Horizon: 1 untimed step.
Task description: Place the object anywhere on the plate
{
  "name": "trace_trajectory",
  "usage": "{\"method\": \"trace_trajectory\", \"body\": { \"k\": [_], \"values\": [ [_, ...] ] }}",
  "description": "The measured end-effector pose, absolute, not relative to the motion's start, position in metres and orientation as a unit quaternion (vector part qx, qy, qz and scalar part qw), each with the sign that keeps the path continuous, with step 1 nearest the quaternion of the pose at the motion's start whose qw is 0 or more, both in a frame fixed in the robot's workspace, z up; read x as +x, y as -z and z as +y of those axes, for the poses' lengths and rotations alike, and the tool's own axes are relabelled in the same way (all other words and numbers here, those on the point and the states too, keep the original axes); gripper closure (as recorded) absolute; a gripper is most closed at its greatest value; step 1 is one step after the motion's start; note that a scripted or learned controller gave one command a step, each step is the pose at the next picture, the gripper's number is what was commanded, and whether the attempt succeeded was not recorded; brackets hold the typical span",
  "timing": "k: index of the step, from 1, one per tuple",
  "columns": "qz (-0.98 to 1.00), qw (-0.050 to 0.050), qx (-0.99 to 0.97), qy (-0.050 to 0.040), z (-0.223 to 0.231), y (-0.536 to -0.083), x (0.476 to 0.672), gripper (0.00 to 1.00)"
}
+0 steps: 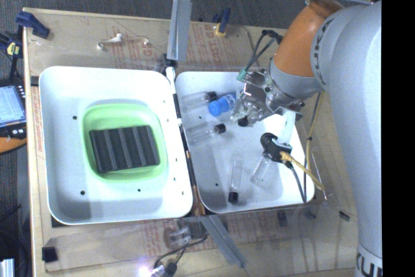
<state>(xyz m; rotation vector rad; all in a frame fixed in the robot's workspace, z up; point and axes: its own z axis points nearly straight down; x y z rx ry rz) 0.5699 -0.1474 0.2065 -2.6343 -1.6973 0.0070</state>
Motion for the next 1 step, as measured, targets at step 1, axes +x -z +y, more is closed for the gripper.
{"method": "trace_trajectory", "body": {
  "k": [1],
  "values": [
    [-0.542,0.004,-0.841,-0.0021,-0.1474,-0.2067,0.57,0.0]
  ]
}}
